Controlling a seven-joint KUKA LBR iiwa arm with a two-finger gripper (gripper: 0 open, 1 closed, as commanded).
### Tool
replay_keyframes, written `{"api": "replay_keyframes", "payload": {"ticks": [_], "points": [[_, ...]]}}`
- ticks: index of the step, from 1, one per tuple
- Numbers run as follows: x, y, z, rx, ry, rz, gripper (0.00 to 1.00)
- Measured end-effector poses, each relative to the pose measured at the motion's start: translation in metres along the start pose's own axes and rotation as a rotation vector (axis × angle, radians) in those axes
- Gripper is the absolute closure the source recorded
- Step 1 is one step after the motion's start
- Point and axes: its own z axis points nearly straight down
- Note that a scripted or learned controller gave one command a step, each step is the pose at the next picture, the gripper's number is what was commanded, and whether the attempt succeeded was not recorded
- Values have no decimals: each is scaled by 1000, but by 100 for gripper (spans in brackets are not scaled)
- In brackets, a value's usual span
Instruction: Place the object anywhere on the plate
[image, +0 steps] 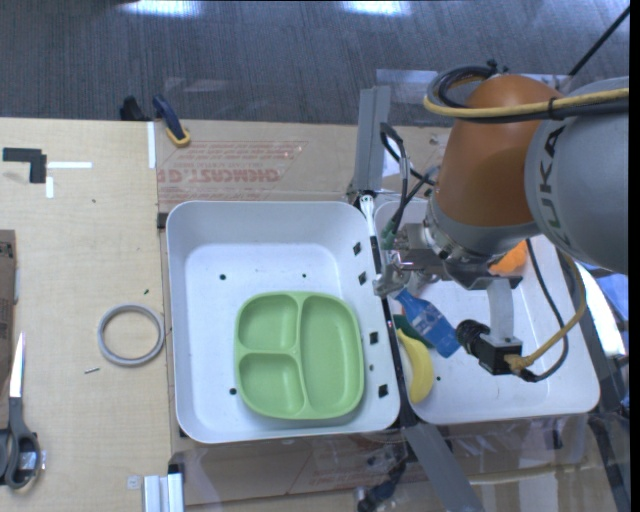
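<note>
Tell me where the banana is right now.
In the camera view, the banana lies in the right bin, against its left wall, just below the blue bottle and right of the green divided plate in the left bin.

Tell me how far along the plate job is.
Nothing looks done yet: the green plate in the left bin carries nothing. The arm is over the right bin, near the blue bottle and banana. Picking and placing remain.
</note>
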Motion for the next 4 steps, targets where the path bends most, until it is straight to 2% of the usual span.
{"api": "replay_keyframes", "payload": {"ticks": [1,2,3,4], "points": [[-66,-5,22,-1,1,0,100],[-15,-9,20,-2,1,-3,100],[7,22,-52,-2,0,-5,100],[10,71,-23,-2,-1,-5,100]]}}
